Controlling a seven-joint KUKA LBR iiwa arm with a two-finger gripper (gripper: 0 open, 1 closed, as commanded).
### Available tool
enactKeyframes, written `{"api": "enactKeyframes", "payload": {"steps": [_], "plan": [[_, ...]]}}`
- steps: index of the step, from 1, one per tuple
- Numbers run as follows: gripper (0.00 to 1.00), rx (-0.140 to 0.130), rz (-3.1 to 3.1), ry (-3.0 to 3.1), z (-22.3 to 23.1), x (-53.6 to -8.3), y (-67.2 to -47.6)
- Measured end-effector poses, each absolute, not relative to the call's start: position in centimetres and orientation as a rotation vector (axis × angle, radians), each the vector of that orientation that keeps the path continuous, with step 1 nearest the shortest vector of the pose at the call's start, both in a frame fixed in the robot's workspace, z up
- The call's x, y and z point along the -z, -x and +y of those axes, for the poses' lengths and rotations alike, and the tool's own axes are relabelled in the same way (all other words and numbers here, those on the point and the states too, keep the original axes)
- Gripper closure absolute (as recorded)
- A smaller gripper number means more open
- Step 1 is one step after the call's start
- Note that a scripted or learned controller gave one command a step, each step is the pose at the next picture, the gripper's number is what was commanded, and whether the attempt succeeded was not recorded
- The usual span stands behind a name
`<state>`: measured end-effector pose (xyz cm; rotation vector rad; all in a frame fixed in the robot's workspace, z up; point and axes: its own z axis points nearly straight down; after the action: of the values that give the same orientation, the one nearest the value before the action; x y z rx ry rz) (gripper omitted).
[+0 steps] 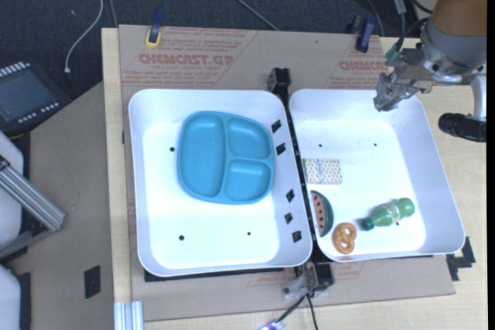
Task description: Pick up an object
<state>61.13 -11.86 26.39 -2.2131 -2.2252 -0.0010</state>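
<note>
Cardboard-covered surface [232, 50] is carrying both bins, and the hand [384, 100] is hanging over the right bin's [433, 166] far edge, its grip too blurry to tell.

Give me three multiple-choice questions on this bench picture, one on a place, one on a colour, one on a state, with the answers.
1. Where does the blue divided plate lie?
A. left bin
B. right bin
C. on the cardboard

2. What colour is the bottle?
A. red
B. green
C. yellow

3. How does the bottle rest?
A. upright
B. on its side
C. held by the hand

Answers: 1 A, it sits inside the left bin. 2 B, its body is green. 3 B, it lies flat in the right bin, far from the hand.
</note>
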Motion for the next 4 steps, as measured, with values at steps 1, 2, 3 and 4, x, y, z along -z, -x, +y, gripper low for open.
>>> {"api": "enactKeyframes", "payload": {"steps": [1,2,3,4], "plan": [[1.00,0.000,-2.224,2.214,-7.0,-26.8,-59.7],[1.00,-0.001,-2.224,2.211,-1.6,-25.0,-58.5],[1.00,-0.001,-2.224,2.213,3.1,-23.7,-57.8],[1.00,0.003,-2.227,2.213,9.0,-24.0,-57.3]]}}
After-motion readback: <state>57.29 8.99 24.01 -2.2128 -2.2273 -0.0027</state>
